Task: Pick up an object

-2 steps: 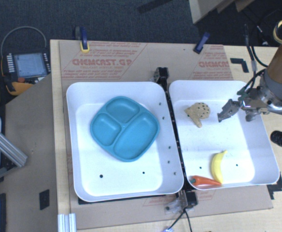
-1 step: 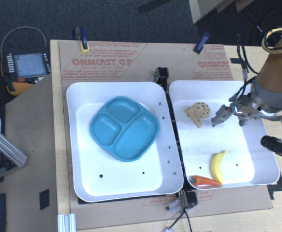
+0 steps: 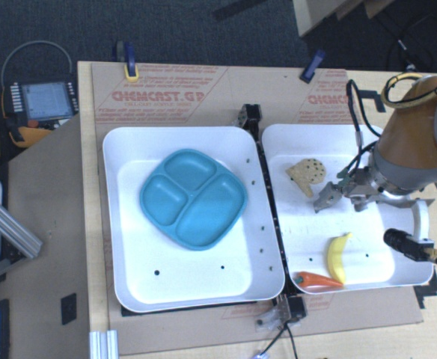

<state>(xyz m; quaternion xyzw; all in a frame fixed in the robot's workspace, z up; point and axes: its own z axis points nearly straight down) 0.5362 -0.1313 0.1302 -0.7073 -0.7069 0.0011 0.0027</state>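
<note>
Carrot [image 3: 319,280]: an orange carrot at the near edge of the right bin [image 3: 398,275], lying against the front wall, its thick end just under the banana.
Banana [image 3: 339,256]: yellow, lying roughly lengthwise on the bin floor, its near end touching or overlapping the carrot; well clear of the gripper.
Left bin [image 3: 129,275]: white and shallow, beside the right bin; the 2 bins meet along a dark strip down the middle.
Blue tray [image 3: 194,198]: a blue plate with 3 compartments, set at a slant in the middle of the left bin.
Gripper [image 3: 337,194]: grey, pointing toward the view's left over the right bin, between the cookie and the banana; its 2 fingers stand slightly spread with a gap between the tips, and nothing sits between them.
Cookie [image 3: 307,174]: a tan, dark-speckled piece on the floor of the right bin, just beyond and left of the fingertips, near them but whether it touches them cannot be told.
Arm [image 3: 417,137]: grey wrist with an orange band, coming in from the right above the right bin, black cables looping over it.
Bench [image 3: 173,96]: brown board with red lettering, clamped at its far edge.
</note>
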